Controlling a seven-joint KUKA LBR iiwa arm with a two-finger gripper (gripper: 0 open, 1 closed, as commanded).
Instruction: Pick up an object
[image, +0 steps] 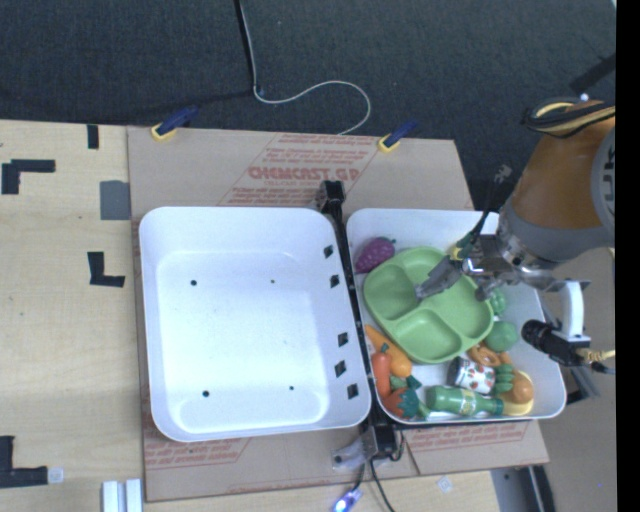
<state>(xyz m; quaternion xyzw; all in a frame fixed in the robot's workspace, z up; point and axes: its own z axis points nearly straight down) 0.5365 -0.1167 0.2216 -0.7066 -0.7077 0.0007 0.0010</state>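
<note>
1. The gripper (462, 283) hangs over the right bin (530, 405), right of frame centre, fingers spread apart, holding nothing.
2. One fingertip touches the green divided plate (425, 310) below.
3. Toy food (470, 390) crowds the bin's lower edge.

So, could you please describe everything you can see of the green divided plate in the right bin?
The green plate looks like glossy plastic, rounded, with raised ridges splitting it into compartments. It lies tilted in the right bin, resting on the toys below it, beside a purple toy. The gripper hangs over its right side; contact is unclear.
</note>
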